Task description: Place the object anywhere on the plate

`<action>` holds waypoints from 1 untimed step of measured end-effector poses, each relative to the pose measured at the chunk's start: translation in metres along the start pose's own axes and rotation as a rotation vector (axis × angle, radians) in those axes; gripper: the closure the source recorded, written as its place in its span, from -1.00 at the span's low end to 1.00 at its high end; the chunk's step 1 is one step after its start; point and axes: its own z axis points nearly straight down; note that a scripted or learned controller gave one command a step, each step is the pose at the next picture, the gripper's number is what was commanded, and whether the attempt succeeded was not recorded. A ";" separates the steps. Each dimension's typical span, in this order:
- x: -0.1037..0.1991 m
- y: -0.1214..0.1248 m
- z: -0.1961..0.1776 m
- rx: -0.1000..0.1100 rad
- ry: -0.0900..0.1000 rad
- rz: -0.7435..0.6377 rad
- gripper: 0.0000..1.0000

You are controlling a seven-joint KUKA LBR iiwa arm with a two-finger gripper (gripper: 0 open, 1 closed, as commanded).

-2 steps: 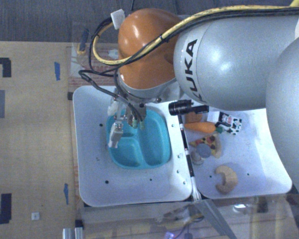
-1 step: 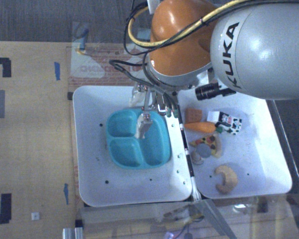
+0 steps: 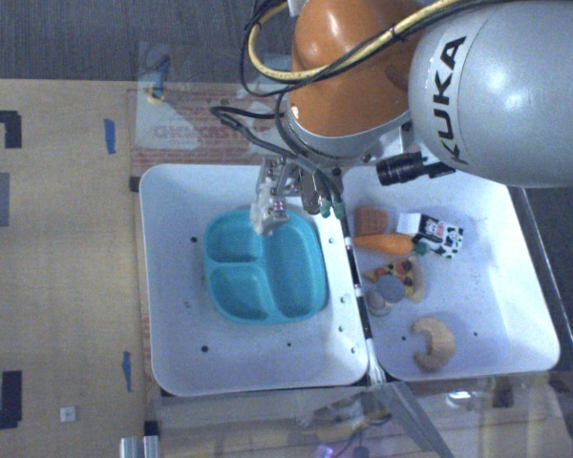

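Right under the gripper [image 3: 272,213] the blue plate [image 3: 267,275] looks like smooth plastic, both white bins [image 3: 172,332] matt plastic too, the arm [image 3: 497,74] above glossy grey and orange shell, bench [image 3: 57,284] off left pale matt wood.

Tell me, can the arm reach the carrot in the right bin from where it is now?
Probably yes. The carrot lies uncovered near the dividing wall, with nothing on top of it. The gripper hangs over the blue plate in the left bin, so a short move sideways seems enough.
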 end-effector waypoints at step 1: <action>-0.025 -0.073 0.043 0.006 0.011 -0.057 1.00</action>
